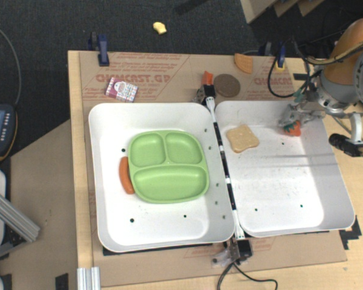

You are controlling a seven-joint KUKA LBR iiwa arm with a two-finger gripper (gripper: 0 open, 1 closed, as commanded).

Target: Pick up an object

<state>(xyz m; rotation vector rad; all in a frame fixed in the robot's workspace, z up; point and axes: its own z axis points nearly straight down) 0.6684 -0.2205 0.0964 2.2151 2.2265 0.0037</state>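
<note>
My gripper [292,124] hangs low over the far right part of the right bin [290,216], reached in from the right edge. A small red object [296,130] lies right at its tip, partly covered by it. A tan bread-slice toy [242,138] rests in the right bin's far left corner. In the left bin [109,222] sits a green divided plate [167,165], and an orange sausage-shaped piece [126,175] lies against the plate's left side.
On the cardboard behind the bins lie a pink-and-white packet [121,89], a brown disc [228,85] and an orange wedge [244,63]. Blue clamps [101,48] grip the board's far edge. Cables hang by the arm at the right.
</note>
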